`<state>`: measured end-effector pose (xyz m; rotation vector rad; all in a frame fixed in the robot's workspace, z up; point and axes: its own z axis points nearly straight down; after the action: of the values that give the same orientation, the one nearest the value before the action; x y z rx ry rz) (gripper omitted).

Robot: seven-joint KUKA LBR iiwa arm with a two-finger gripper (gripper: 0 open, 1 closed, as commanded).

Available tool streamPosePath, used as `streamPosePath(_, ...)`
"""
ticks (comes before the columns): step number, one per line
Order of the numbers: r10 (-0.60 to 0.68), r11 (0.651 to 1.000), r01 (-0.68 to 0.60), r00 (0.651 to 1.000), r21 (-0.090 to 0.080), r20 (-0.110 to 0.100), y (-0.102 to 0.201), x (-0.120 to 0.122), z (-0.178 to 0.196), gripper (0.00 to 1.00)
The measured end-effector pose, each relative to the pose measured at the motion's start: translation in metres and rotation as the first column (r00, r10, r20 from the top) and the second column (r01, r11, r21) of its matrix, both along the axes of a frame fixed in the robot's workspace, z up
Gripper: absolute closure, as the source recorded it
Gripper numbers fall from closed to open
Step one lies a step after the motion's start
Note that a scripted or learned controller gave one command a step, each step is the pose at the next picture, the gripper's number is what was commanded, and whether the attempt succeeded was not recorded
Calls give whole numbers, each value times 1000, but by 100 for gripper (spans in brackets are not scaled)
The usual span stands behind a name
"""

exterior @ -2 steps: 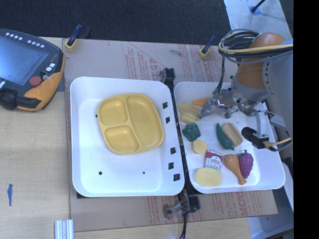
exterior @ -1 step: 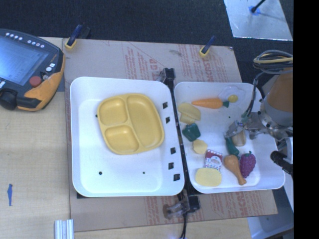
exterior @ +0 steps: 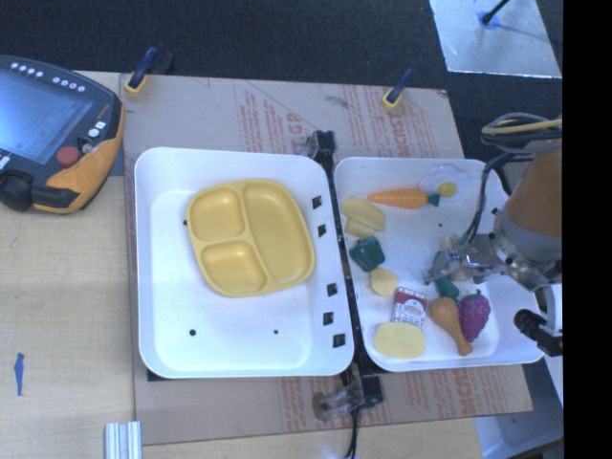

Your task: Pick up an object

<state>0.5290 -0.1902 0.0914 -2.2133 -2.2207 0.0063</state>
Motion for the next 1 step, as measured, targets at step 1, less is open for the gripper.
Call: streamPosePath(1,0,1000,0,1000,-1,3,-2,2,11,100)
